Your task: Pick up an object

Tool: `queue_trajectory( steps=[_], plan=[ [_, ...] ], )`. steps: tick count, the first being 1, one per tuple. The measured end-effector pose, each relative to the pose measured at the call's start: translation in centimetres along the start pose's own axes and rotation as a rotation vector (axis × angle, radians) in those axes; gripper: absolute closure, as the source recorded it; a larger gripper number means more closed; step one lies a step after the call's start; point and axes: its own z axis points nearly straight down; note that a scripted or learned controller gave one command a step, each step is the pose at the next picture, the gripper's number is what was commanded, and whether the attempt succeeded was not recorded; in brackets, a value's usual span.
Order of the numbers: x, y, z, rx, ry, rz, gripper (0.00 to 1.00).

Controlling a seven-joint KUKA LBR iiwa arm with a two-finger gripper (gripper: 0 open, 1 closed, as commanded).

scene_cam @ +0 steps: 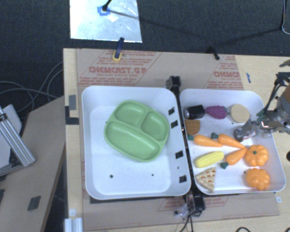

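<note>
The right white bin [232,94] holds toy food. Two orange carrots [217,140] lie near its middle, with a third carrot [235,156] and a yellow corn cob [209,158] below them. Two orange pumpkins [256,154] sit at the right and front right. A pizza slice [206,178] lies at the front. At the back are a black block [195,111], a purple piece [215,112], a tan round disc [239,113] and a brown piece [192,126]. My gripper [245,130] hangs low over the bin's right half, just right of the carrots and above the upper pumpkin.
The left white bin [96,178] holds a green divided plate [136,130]. A black divider with clips [180,129] runs between the bins. The grey arm [282,117] comes in over the right bin's right rim. A metal frame [9,134] stands off the bench to the left.
</note>
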Motion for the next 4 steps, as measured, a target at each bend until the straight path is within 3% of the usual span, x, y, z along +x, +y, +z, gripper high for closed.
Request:
queue_trajectory(
  steps=[2,3,4],
  plan=[
    [-0.6,0.0,9.4,-0.003,-0.001,0.0,0.0],
    [-0.6,0.1,8.3,-0.005,-0.001,-0.001,1.0],
    [-0.2,0.4,2.0,-0.007,-0.002,-0.003,1.0]
  ],
)
